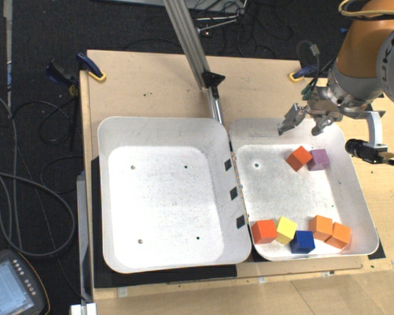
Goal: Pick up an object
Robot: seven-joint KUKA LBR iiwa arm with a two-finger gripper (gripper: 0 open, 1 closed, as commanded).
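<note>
Grey claw (305, 123) spread wide, gripping nothing.
You see it above the right bin's (361, 195) far edge; the orange block (299, 157) and purple block (319, 159) lie just below.

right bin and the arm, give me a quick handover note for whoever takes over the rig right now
Pincer: open, holding nothing, poised over the far edge of the right bin.
Nearest to it: an orange block touching a purple block in the far part of that bin.
Along the near edge: red-orange block, yellow block, blue block, and two more orange blocks bunched together.
Done: nothing picked up yet.
Left: descend, close on one block, lift. The orange and purple pair looks closest.
</note>
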